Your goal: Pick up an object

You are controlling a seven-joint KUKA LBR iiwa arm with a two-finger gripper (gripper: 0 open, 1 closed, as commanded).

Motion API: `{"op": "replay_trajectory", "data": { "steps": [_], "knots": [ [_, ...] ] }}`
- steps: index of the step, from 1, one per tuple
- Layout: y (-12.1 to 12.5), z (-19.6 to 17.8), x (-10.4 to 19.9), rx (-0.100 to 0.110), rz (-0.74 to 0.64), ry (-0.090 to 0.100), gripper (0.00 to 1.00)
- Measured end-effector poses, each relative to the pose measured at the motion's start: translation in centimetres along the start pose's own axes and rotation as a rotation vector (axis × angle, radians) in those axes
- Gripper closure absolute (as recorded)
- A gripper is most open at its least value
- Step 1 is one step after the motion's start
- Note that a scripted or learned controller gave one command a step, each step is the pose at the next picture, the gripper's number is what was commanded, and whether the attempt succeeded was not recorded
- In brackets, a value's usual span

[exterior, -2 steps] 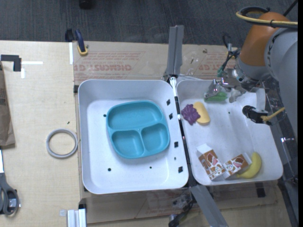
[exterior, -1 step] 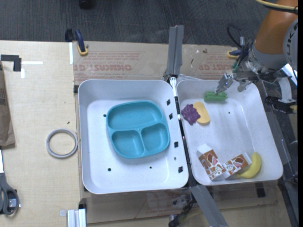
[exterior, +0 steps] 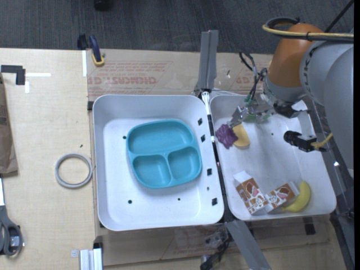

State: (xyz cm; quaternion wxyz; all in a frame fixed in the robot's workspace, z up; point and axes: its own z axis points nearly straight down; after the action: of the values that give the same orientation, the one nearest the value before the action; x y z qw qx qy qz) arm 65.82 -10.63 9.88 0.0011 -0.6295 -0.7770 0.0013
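In the right bin [exterior: 315,173], a purple object [exterior: 225,135] lies against a yellow piece [exterior: 241,138] near the far left corner. A banana [exterior: 300,197] and two small printed cartons [exterior: 263,195] rest at the front edge. My gripper [exterior: 245,116] hangs low over the back of this bin, just above and right of the yellow piece. I see nothing lifted off the bin floor.
The left bin [exterior: 107,167] holds a blue divided plate [exterior: 163,153]. A grey ring [exterior: 73,170] and scissors [exterior: 10,235] lie on the bench to the left. A black cable end [exterior: 298,140] hangs over the right bin, and the arm's bulk covers its far right corner.
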Motion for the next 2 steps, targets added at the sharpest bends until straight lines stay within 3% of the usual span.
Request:
{"op": "replay_trajectory", "data": {
  "steps": [1,2],
  "knots": [
    [-0.6,0.4,-0.3,0.015,-0.304,-0.002,0.00],
    [-3.6,0.6,0.7,-0.004,-0.605,-0.002,0.00]
  ]
}}
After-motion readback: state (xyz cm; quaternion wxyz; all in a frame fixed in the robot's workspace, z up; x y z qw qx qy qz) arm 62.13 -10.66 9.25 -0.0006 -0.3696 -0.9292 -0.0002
